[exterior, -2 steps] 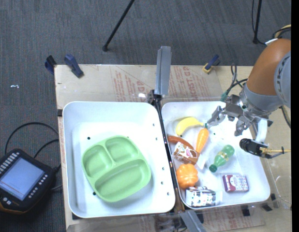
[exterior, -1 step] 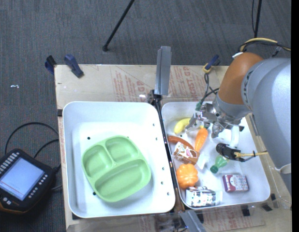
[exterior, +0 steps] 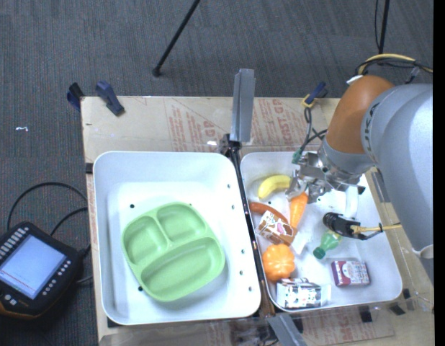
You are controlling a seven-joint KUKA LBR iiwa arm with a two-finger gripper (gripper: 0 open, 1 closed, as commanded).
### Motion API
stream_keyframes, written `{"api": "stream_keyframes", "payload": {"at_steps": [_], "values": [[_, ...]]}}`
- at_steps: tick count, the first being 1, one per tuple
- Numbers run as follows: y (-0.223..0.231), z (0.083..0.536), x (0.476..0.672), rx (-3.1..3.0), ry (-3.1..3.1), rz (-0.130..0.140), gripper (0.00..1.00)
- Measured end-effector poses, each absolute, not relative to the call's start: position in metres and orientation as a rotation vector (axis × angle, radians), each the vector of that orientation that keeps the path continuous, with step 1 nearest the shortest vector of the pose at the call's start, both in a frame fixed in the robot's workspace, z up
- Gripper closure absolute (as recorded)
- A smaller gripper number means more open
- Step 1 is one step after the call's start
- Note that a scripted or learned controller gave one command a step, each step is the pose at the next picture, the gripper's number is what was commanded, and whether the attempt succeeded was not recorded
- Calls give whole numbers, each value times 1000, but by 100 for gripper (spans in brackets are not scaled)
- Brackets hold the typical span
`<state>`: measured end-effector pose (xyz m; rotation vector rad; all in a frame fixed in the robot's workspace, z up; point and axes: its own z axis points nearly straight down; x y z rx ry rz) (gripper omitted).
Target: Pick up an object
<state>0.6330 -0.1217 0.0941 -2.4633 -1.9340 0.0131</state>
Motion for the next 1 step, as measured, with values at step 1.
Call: {"api": "stream_keyframes", "payload": {"at_steps": [1], "values": [[-82,205,579,-2533,-1851,6,100]]}}
